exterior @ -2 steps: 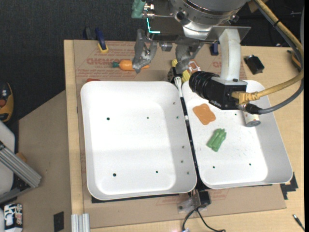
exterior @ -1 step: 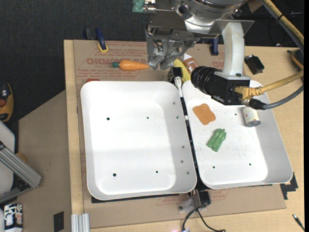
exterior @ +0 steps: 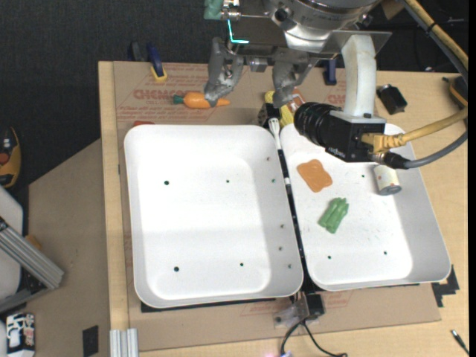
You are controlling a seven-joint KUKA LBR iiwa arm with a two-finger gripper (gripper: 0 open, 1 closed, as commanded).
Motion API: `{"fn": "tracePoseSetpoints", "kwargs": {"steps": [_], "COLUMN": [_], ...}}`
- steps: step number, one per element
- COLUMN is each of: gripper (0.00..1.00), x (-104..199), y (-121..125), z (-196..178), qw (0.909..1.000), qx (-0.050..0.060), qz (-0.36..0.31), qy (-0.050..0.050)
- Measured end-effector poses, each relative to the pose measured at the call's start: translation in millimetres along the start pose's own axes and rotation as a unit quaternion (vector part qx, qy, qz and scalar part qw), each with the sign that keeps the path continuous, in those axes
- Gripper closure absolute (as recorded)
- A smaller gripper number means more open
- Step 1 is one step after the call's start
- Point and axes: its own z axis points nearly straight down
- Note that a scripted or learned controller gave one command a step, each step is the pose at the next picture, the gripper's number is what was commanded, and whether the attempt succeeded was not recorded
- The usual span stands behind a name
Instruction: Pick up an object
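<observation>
My gripper (exterior: 251, 91) hangs over the back edge of the bench, above the far rim between the two bins. Its fingers stand wide apart, open, with nothing between them. The left fingertip (exterior: 218, 89) is right beside a small orange carrot with a green top (exterior: 196, 100) that lies on the cardboard behind the left bin (exterior: 149, 199). In the right bin (exterior: 416, 251) lie an orange flat piece (exterior: 314, 175), a green ridged object (exterior: 334, 215) and a small white and grey cylinder (exterior: 386, 179).
A black cylindrical unit (exterior: 331, 131) with yellow and black cables sticks out over the right bin's far side. Blue clamps (exterior: 155, 62) hold the cardboard at the back. A small black block (exterior: 391, 98) sits at the back right.
</observation>
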Motion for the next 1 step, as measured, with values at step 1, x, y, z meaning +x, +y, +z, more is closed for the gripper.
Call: {"fn": "tracePoseSetpoints", "kwargs": {"steps": [1], "gripper": [1.0], "x": [0.8], "y": [0.4], "z": [-11.0], "qw": [1.0], "qx": [-0.002], "qz": [-0.001], "qy": [0.001]}}
